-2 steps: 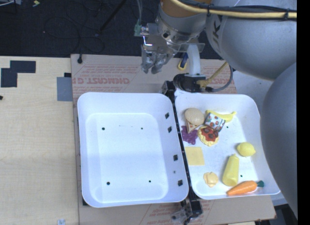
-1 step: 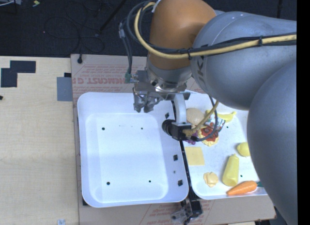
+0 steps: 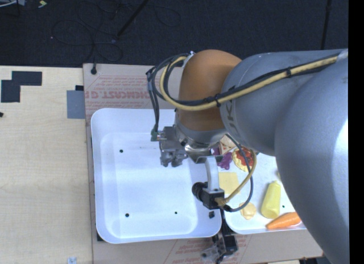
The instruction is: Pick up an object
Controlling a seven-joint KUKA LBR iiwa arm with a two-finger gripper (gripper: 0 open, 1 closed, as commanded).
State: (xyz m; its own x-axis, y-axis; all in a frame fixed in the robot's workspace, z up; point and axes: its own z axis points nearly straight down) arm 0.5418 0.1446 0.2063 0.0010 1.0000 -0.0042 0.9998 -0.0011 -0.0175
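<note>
Big and grey, the arm [image 3: 284, 120] is closest to us and fills the right side. It has an orange band [image 3: 202, 86] above the wrist. It reaches in from the right and bends down over the bins.

Next in size is the left bin [image 3: 142, 189]. It is white and shallow, with a few small dark dots on its floor. The right bin [image 3: 257, 227] sits just beside it, mostly hidden under the arm.

The gripper [image 3: 172, 157] hangs over the far right part of the left bin. Nothing shows in its grip. I cannot tell if it is spread wide or squeezed together, because the wrist hides it.

The things to pick up all lie in the right bin. A yellow bottle [image 3: 272, 199] stands out, with a carrot [image 3: 282, 220] just near of it. To their left lies a flat yellow piece [image 3: 229, 182]. A purple toy [image 3: 226, 158] is farther back, and a small pale lump [image 3: 248, 212] sits near the front.

I think the pick has not started yet. The gripper is over the bin with no toys I can see. The next move should take it right, over one toy, then straight down. The bottle or the carrot look easiest, since they lie apart from the rest.

Both bins rest on brown cardboard [image 3: 125, 92] with red print. Under that is a pale wood bench [image 3: 40, 189] with dark patches [image 3: 74, 103] on its left. The room behind is dark, with thin cables.
</note>
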